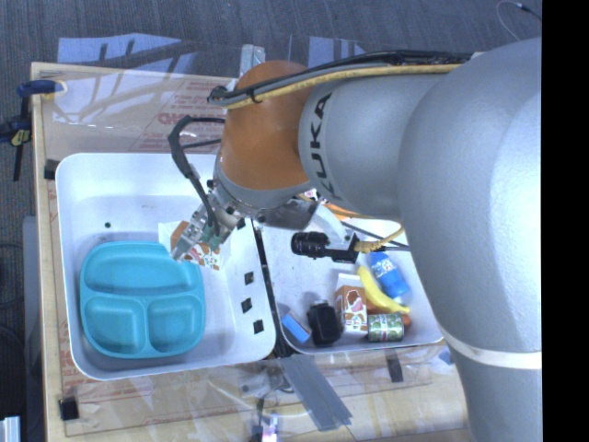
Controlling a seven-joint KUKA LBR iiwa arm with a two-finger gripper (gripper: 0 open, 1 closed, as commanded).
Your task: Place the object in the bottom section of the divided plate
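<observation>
A blue divided plate (138, 300) lies in the left white bin (92, 187), with one long section at the top and two smaller sections along its bottom edge. My gripper (200, 236) hangs just off the plate's upper right corner. Its fingers are shut on a small pale packet (204, 254) with orange and green print. The packet sits at the plate's right rim, outside the sections. The plate's sections hold nothing.
The right bin (419, 334) holds a banana (375, 290), a blue bottle (391, 276), a can (386, 328), a brown carton (351, 307), a black object (324, 324) and a small blue piece (294, 328). The arm's grey body covers much of that bin.
</observation>
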